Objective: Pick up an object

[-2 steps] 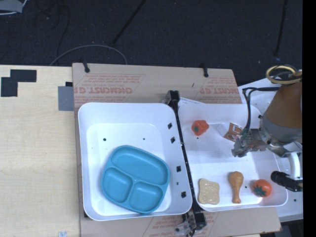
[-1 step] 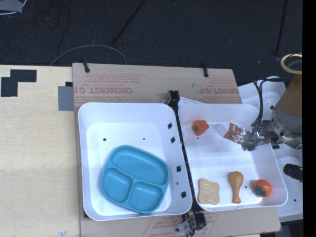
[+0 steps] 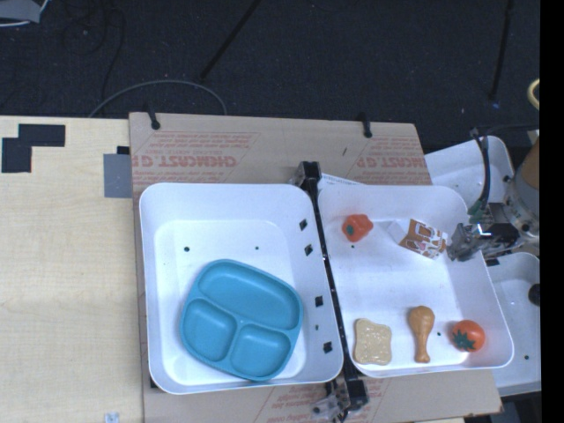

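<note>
You see the end effector [image 3: 460,245] at the right bin's [image 3: 388,203] right rim, just beside the small brown packet [image 3: 424,238], likely its target since it lies nearest, though you cannot tell whether it is spread or pressed together.

mirrored red print (illegible) on cardboard sheet [image 3: 264,152]

Blue divided plate [image 3: 241,319], white bins [image 3: 167,210], red-orange pepper [image 3: 357,228] and tomato [image 3: 468,335], tan drumstick [image 3: 422,329] — brown-and-white patterned packet [image 3: 424,238]
</note>
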Controlling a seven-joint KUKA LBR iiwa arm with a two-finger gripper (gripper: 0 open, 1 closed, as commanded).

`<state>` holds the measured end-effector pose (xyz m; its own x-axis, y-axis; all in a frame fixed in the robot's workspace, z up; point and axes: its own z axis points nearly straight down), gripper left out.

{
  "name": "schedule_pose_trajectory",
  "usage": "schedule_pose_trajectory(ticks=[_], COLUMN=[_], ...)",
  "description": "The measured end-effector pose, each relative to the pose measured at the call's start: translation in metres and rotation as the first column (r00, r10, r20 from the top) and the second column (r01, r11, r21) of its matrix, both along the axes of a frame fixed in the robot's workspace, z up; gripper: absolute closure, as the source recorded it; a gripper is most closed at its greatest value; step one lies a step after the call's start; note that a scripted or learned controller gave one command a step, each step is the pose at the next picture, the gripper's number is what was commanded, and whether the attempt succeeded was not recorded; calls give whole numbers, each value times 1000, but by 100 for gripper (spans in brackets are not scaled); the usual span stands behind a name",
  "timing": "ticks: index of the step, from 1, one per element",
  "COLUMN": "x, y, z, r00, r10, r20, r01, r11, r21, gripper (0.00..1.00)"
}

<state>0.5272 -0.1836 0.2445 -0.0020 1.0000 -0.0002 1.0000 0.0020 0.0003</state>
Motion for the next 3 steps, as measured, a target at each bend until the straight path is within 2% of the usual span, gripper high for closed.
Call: schedule_pose_trajectory(ticks=[2,3], x=[-16,-8], y=[103,158], z=[-15,-11], r00=[1000,1000], r10=[1,2], r20=[-5,-4], r01=[-1,-2], r11=[1000,1000], r21=[2,1], gripper=[100,100])
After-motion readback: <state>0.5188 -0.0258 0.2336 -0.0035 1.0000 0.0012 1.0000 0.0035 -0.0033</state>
